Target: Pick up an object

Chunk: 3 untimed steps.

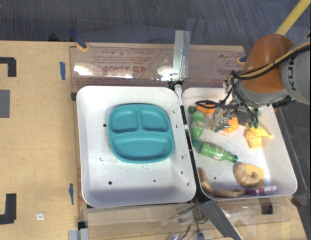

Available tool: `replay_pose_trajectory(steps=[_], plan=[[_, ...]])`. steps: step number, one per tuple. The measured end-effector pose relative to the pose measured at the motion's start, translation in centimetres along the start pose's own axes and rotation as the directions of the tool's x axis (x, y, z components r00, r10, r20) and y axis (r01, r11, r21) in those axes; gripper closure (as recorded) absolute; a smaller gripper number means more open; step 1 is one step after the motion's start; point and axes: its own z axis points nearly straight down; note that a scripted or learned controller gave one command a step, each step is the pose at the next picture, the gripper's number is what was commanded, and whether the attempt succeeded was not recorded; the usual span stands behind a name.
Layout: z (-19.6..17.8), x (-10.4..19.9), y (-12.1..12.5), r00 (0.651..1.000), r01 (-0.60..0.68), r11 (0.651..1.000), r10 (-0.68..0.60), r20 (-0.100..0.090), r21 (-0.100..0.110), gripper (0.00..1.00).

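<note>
From my station, the grey arm's two-finger gripper (221,124) hung over the right shallow white bin (283,184), just above a small orange toy (230,123); I couldn't tell its grip state.

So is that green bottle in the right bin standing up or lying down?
Lying down. The green bottle rests on its side on the right bin floor, lengthwise across it, between the orange piece and the croissant-like toy.

White letters "KU" stand on the grey arm (300,79) at the right edge; faint red print runs across the clear sheet (125,64) at the desk's far side, too blurred to read.
</note>
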Motion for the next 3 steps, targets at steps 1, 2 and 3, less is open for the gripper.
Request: replay_pose_trajectory(steps=[1, 2, 3], plan=[[-17.0, 1.6, 2.4, 1.000, -0.024, 1.000, 0.024, -0.001, 0.000, 1.00], [-16.3, 1.8, 2.4, 1.000, -0.025, 1.000, 0.025, -0.014, -0.001, 0.00], [-5.2, 5.0, 1.2, 0.992, -0.127, 0.992, 0.127, -0.029, 0.001, 0.00]])
